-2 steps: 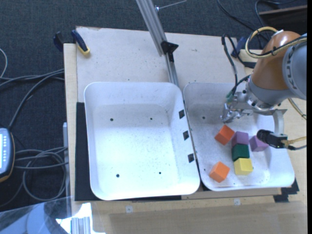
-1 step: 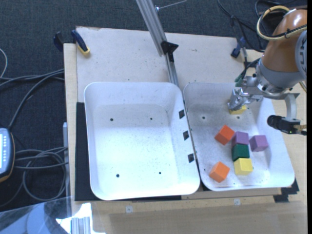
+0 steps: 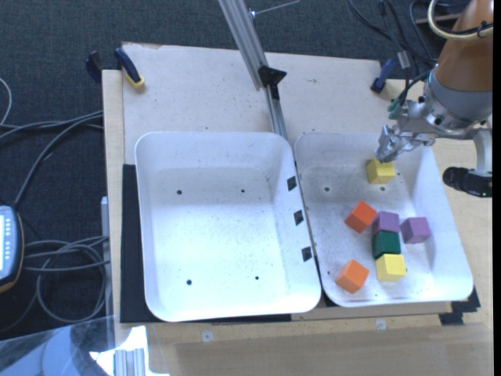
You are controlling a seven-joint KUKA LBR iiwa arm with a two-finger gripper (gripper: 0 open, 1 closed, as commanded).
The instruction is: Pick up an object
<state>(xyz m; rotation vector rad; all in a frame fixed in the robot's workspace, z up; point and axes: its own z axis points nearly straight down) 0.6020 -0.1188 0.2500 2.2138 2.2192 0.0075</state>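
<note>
On the left of the bench we see the left bin (image 3: pixel 219 225), a shallow white tray with a few dark specks and small holes in its floor. Beyond it, at the far left corner of the board, lies a blue and yellow clamp (image 3: pixel 129 67). A grey metal bar (image 3: pixel 246 34) slants down from the far side and ends at a black bracket just above the seam where the two bins meet.

Moving right, we come to the right bin (image 3: pixel 329 163), which holds all the blocks. Nearest to us on its left sits an orange block (image 3: pixel 353 275). A second orange block (image 3: pixel 361 216) lies farther in, near the middle. Just right of that one we find a purple block (image 3: pixel 388 222) touching a green block (image 3: pixel 386 244), and the green one touches a yellow block (image 3: pixel 391 267) on its near side. Another purple block (image 3: pixel 416 229) rests just beside this column, toward the right wall.

At the far end of this bin a lone yellow block (image 3: pixel 380 171) sits well apart from the others. Our gripper (image 3: pixel 389 152) hangs directly over it, the tips at its top far edge. We cannot tell how those tips stand, nor whether they touch the block. The grey arm with its orange band (image 3: pixel 468 49) reaches in from the right.
</note>
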